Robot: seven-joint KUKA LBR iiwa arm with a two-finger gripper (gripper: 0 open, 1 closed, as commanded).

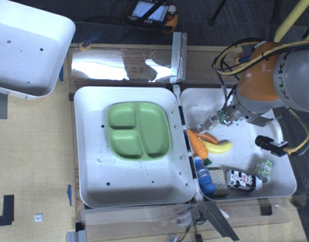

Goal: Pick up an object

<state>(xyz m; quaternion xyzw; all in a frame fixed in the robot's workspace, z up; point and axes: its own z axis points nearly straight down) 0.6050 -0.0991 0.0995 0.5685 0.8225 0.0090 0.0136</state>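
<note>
Left bin [88,150] holds a green divided plate [139,130]. Right bin [283,185]: carrot [197,143], banana [218,147], blue bottle [203,175] near its left wall. End effector [221,118] hovers above the banana; finger state cannot be told.

Even overhead light; strong glare on foil strip [124,64] behind bins. White bins [94,135] near overexposed. Slight softness, soft shadows.

Wooden bench [33,160], dark floor [94,4], perhaps carpeted

carrot [197,143], banana [219,147] — touching, right bin [280,183]
</note>
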